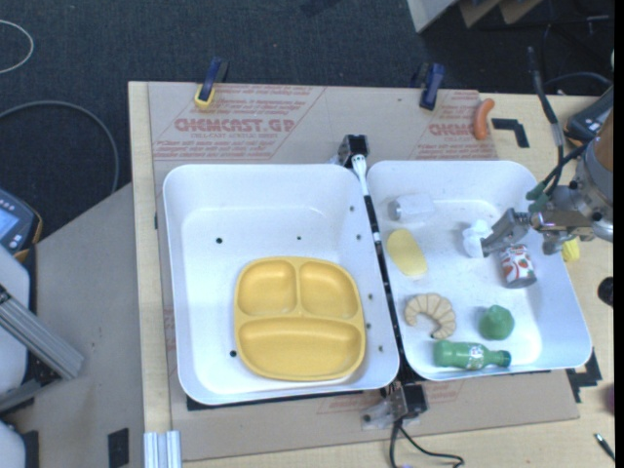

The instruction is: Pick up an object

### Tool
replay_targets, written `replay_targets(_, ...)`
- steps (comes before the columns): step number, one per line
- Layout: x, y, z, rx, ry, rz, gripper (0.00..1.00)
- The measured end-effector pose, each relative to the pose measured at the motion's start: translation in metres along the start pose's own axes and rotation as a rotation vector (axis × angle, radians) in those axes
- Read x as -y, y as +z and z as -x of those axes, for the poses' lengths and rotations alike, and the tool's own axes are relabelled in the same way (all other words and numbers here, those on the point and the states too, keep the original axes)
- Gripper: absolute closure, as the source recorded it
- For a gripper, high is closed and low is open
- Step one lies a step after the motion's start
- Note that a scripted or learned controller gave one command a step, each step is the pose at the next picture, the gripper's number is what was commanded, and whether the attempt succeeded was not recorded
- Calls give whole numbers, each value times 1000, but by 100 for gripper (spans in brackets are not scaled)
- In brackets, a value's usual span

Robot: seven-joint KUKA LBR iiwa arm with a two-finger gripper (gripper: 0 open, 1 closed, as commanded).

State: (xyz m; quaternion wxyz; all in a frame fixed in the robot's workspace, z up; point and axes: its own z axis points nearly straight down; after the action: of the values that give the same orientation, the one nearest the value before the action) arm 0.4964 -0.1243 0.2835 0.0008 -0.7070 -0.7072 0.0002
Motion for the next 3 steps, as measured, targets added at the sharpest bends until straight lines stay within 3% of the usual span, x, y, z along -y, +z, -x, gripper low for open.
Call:
replay_targets(1,17,-42,-155,-5,-19,6,0)
replay_targets(2,16,-51,-145,1,0,6,100)
replay_targets(3,-20,108,-214,0,-6,-13,100)
